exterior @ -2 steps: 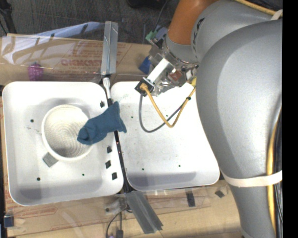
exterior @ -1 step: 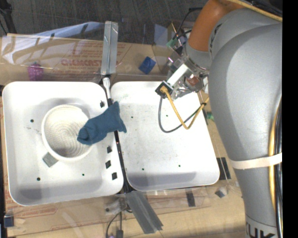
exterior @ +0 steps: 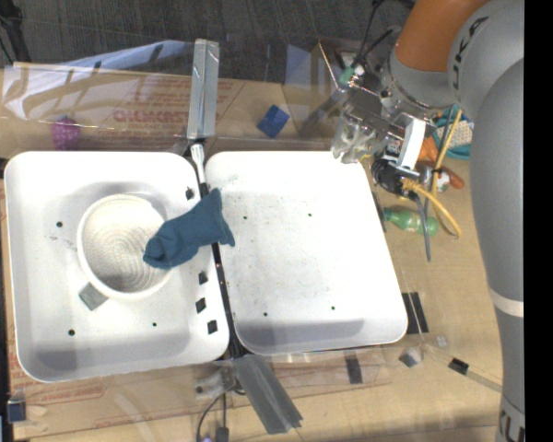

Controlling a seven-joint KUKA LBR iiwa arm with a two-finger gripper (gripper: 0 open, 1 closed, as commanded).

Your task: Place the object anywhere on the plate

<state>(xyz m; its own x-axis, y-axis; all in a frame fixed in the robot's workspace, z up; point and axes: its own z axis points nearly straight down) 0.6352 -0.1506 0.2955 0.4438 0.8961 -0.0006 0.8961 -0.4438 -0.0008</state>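
- Above the far right corner of the right bin (exterior: 350, 274): pincer (exterior: 350, 144), translucent fingers hanging near the rim, apart or together impossible to tell, nothing visibly between them.
- Behind the pincer, away from the right bin: grey arm (exterior: 493, 155) with orange band, cables bunched at the wrist.
- Left of the right bin, touching it: left bin (exterior: 37, 320), holding a white ribbed plate (exterior: 111, 242).
- Draped over the plate's right edge, reaching toward the right bin: blue cloth (exterior: 189, 233), partly on the plate.
- Beyond the right bin's far edge: small blue block (exterior: 273, 121).
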